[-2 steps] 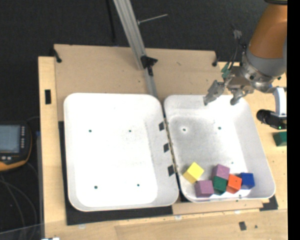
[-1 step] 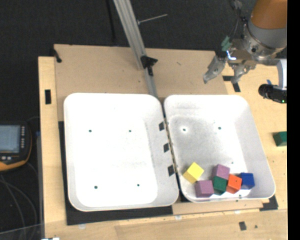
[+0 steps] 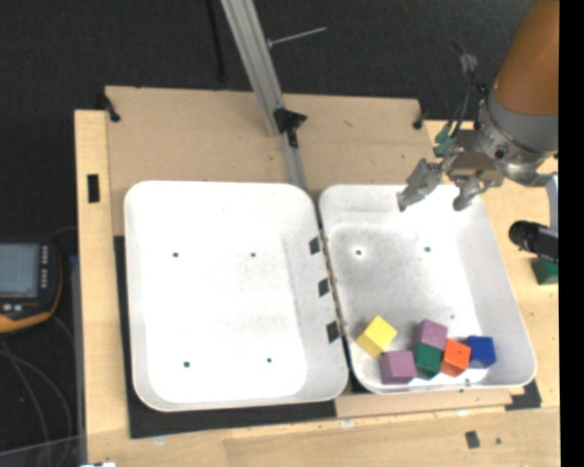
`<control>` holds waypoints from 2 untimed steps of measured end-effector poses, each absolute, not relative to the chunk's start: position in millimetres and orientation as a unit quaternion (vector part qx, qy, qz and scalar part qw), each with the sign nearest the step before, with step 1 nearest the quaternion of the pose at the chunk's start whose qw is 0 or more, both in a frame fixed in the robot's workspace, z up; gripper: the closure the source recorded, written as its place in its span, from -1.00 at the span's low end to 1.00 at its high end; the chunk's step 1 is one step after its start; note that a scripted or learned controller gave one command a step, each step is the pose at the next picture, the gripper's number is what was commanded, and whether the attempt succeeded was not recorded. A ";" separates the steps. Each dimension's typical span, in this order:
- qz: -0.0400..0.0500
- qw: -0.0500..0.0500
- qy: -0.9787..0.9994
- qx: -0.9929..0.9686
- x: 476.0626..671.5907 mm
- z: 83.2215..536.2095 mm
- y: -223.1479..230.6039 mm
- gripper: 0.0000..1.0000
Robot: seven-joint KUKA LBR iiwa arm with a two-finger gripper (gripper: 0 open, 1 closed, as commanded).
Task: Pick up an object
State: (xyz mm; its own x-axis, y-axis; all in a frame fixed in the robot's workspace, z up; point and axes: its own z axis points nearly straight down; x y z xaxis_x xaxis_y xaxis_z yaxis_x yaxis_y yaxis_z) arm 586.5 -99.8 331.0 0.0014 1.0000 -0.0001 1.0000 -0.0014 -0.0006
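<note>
Blocks: yellow block (image 3: 377, 336), two purple blocks (image 3: 397, 366) (image 3: 431, 335), green block (image 3: 427, 358), orange block (image 3: 456, 356) and blue block (image 3: 481, 349) clustered at the right bin's (image 3: 409, 261) near edge.
Tool (image 3: 436, 193): above the right bin's far edge, fingers spread apart, nothing between them.
Left bin (image 3: 224, 290): beside the right bin on the tabletop (image 3: 195, 134).

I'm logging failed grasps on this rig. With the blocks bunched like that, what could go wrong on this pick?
1. The purple, green, orange and blue blocks sit packed together, so the open hand may wedge between them or shove them aside.
2. They lie against the right bin's near wall, which could block a finger.
3. The yellow block sits more apart, a safer target.
</note>
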 end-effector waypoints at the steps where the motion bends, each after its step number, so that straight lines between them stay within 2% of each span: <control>1: 0.000 0.000 -0.710 -0.705 626.5 310.7 -37.1 -1.00; 2: 0.003 0.002 -0.706 -0.708 529.6 249.7 -50.2 -1.00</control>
